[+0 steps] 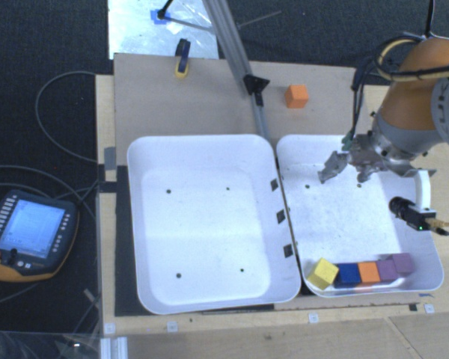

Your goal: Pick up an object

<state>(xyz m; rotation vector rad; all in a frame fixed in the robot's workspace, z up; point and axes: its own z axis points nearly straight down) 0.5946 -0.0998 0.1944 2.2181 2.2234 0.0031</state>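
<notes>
Even overhead light is washing the two white bins (209,223) bright, nearly bleaching their floors. Glare is flaring on the foil patch (146,17) at top. Shadows are staying soft and faint. The arm (423,88) is looking slightly blurred; the dark floor is losing detail.

Four blocks lie in a row along the near wall of my right bin (434,275): yellow block (323,272), blue block (349,274), orange block (369,271), purple block (396,265). The yellow one sits tilted. Another orange cube (297,96) rests on the tabletop (209,103) beyond the bins.

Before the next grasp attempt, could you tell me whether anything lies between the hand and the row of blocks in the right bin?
Nothing visible does. The hand hangs over bare bin floor; the blocks sit in a row along the near wall.
</notes>
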